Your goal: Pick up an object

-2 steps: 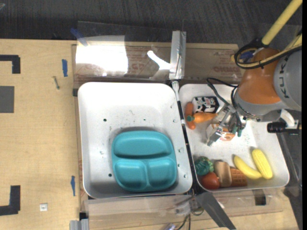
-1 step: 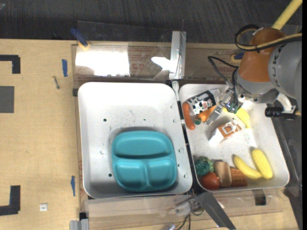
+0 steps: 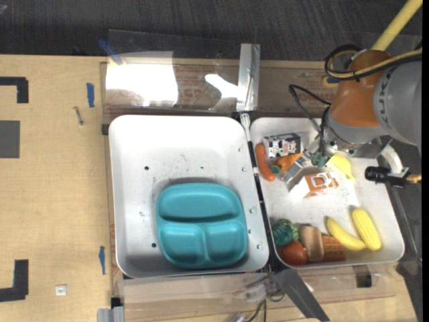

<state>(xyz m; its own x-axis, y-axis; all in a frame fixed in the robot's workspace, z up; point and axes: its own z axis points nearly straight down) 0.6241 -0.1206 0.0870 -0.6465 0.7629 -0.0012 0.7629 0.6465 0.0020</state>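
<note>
The right bin (image 3: pixel 392 250) holds several toy foods. An orange carrot (image 3: pixel 265 162) lies at its left wall, with a small black and white box (image 3: pixel 281 143) just right of it. My gripper (image 3: pixel 316 155) reaches down into the upper middle of this bin. It hangs between an orange piece (image 3: pixel 289 159) with a grey block (image 3: pixel 295 171) on its left and a yellow lemon (image 3: pixel 341 166) on its right. An orange and white card (image 3: pixel 321 182) lies just below the gripper. The wrist's orange band (image 3: pixel 354 106) hides what is right behind it.
A banana (image 3: pixel 343 234) and a corn cob (image 3: pixel 366 228) lie at the right bin's lower right. Broccoli (image 3: pixel 285 232), a tomato (image 3: pixel 293 252) and a brown bun (image 3: pixel 315 243) crowd the lower left corner. A teal divided tray (image 3: pixel 200 224) sits in the left bin (image 3: pixel 127 153).
</note>
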